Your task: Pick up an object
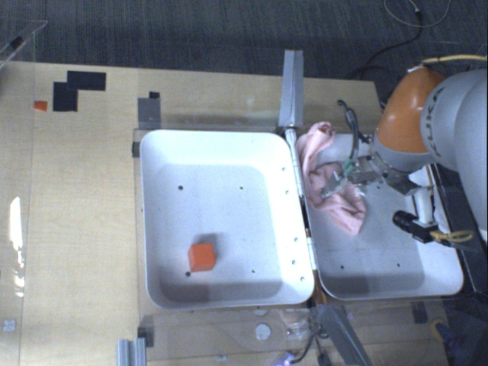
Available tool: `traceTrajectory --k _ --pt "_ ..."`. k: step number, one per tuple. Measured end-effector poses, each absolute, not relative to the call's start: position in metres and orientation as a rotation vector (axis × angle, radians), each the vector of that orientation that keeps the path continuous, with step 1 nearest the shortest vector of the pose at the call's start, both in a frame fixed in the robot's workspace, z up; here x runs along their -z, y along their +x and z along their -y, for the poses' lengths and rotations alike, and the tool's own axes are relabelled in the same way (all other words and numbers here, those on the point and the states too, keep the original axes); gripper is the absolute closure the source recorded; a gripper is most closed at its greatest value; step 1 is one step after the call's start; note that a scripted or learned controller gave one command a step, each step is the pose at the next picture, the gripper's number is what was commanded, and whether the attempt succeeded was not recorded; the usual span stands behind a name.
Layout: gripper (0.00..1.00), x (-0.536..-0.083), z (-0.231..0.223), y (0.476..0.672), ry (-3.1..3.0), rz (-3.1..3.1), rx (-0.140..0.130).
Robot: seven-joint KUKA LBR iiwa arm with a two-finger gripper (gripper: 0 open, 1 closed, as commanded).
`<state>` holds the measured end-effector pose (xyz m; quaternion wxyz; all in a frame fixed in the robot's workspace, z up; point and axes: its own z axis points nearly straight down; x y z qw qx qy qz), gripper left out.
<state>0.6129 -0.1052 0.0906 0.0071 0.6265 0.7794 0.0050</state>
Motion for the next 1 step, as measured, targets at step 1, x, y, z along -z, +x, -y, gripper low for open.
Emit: traceTrajectory --k 1 --pt "0.00 -0.0909 0.1169 0.5771 1.999 -2.405 -0.015"
